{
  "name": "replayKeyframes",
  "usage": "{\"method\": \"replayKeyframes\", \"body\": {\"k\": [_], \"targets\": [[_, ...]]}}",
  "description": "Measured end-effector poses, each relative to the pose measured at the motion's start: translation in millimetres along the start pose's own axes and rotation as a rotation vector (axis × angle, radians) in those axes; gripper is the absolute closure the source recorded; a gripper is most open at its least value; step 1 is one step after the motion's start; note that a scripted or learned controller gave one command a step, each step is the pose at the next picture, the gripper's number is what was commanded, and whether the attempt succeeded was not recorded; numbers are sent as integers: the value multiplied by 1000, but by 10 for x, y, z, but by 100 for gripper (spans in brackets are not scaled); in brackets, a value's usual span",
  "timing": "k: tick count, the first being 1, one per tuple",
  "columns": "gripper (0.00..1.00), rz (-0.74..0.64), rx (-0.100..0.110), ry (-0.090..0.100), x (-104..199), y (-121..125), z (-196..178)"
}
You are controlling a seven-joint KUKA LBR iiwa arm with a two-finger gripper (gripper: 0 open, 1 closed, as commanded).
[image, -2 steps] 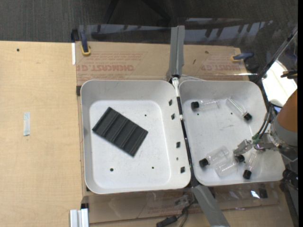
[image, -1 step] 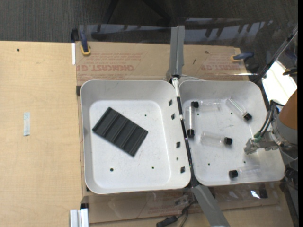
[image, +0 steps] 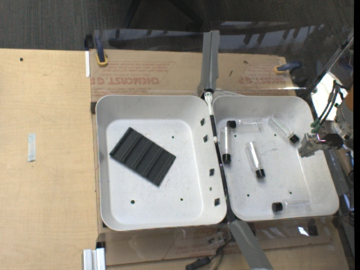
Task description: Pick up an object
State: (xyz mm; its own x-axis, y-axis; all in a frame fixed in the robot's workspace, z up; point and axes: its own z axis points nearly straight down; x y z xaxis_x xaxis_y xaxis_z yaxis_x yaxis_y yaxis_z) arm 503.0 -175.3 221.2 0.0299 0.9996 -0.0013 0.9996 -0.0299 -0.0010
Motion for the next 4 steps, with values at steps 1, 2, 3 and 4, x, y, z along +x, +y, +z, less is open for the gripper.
{"method": "replayKeyframes", "body": {"k": [1, 2, 3, 4], "targets": [[100, -47, 1, 1, 541, 4, 27], [100, -109, 2, 1, 841, -58, 11], [100, -139, 1, 0, 1159, 353, 265], [100, -170, 1, 0, 1159, 716, 305]]}}
